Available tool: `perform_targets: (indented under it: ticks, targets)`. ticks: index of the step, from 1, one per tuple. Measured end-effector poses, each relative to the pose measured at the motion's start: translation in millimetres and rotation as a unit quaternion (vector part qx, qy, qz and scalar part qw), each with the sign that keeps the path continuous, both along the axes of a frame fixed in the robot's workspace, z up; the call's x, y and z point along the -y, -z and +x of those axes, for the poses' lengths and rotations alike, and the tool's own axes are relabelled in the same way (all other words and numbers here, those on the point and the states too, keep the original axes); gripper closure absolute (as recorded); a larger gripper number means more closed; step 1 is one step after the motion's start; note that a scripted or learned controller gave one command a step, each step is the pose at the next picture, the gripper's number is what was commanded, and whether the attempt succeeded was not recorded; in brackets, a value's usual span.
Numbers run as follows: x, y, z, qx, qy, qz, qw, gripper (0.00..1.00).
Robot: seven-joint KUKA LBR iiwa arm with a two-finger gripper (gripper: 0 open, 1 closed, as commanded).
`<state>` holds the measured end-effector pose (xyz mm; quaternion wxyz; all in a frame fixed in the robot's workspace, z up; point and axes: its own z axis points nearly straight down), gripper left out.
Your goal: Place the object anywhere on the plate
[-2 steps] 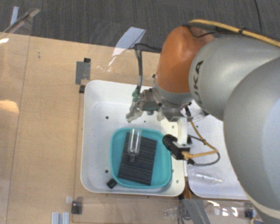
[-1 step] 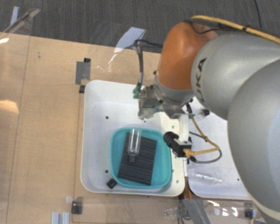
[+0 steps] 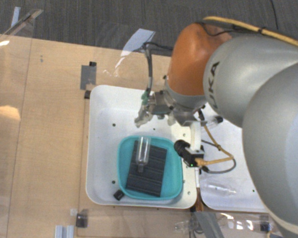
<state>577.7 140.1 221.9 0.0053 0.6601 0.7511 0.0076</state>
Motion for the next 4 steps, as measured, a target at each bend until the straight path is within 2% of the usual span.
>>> perform_targets:
  ticks: [1, 2, 3, 4]
  targets:
    - [-1, -11, 2, 0.003, -0.003, 0.0006, 1.0, 1.0]
    - [-37, 15, 24, -0.006, -0.007, -0.0016, 1.0, 1.0]
    - [-61, 42, 75, -0.006, -0.051, -0.0024, 0.9987, 1.0]
    - [-61, 42, 75, -0.006, -0.051, -0.0022, 0.9987, 0.0]
